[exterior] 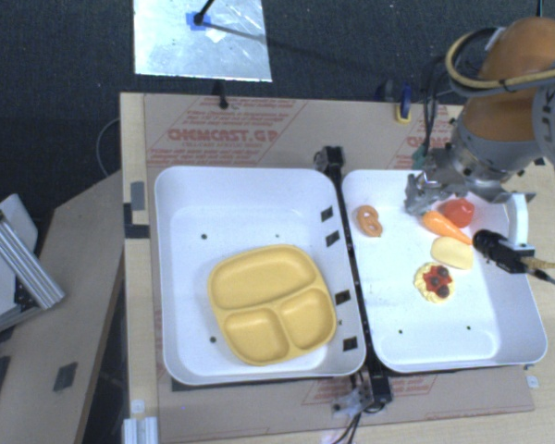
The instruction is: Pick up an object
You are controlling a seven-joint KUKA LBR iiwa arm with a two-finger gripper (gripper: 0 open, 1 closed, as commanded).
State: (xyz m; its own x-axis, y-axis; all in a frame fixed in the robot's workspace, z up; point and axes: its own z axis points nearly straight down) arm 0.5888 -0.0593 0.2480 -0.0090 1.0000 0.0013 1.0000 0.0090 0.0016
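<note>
In the camera view, your gripper (pixel 424 192) hangs low over the far end of the right bin (pixel 499 345), and I cannot tell its state. The carrot (pixel 445 226) lies just beside it, toward the near right, its long axis slanting from far-left to near-right across the bin, beside the tomato (pixel 458 212).

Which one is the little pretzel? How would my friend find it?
Look in the right white bin, the one without the yellow tray. The pretzel lies alone near that bin's upper left corner, close to the divider between the bins. It is a small orange-brown loop with holes, while the carrot and other toy foods cluster further right.
</note>
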